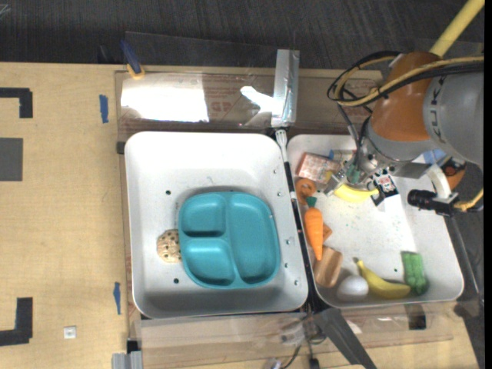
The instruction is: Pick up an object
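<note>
Starting nearest the lens with the desk (54, 337), widest of all, carrying two shallow white bins side by side. Moving on to the left bin (146, 160), holding a teal divided plate (228, 237) with a cookie (168, 245) touching its left edge. Turning to the right bin (438, 244), crowded along its left and front walls: a carrot (314, 227) pointing toward the front, a brown block (328, 266) just below it, a white egg (354, 286), a long banana (382, 281) and a green piece (413, 271) near the front right corner.

Reaching in from the right, the grey arm (461, 114) hanging its gripper (357, 174) over the back of the right bin, beside a printed packet (315, 164).

Judging the likeliest target to be the small yellow banana (352, 194), lying directly under the gripper, just toward the front, long axis running left to right across the bin. Being unable to tell whether the gripper is open or closed, and seeing nothing plainly held. Expecting a short straight descent, closing across the short width of that fruit.
</note>
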